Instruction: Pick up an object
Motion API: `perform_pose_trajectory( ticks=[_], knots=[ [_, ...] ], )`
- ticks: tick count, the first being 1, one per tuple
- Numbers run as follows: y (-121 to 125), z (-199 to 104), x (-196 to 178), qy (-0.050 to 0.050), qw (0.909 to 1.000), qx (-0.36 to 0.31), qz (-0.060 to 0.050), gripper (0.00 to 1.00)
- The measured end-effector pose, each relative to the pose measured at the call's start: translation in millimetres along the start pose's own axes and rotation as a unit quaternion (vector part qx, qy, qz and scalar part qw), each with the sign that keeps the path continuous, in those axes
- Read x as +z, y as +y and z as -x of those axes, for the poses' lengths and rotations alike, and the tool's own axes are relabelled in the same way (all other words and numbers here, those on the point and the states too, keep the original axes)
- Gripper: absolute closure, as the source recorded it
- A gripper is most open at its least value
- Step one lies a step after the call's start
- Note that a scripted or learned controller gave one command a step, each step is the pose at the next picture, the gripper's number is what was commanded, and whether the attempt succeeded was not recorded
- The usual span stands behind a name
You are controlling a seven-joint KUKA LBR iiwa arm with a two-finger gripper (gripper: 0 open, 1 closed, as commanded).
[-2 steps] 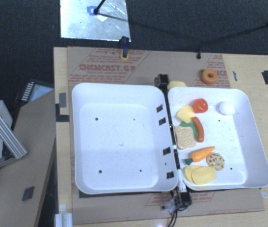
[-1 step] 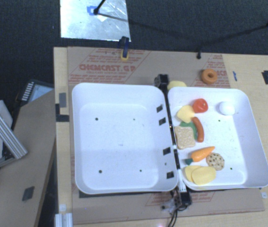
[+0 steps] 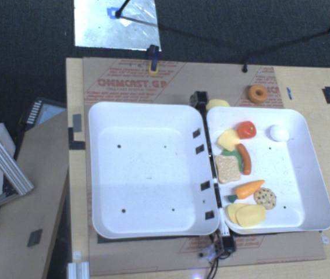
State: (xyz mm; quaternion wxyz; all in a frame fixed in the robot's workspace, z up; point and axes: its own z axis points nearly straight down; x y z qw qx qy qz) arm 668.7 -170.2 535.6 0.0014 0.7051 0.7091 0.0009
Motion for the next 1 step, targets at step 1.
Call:
perform_pose_trajectory(
  ticks=[1],
  knots=[
    [0.2, -38.4, 0.1, 0.000, 1.0000, 0.000, 0.000, 1.00]
  ],
)
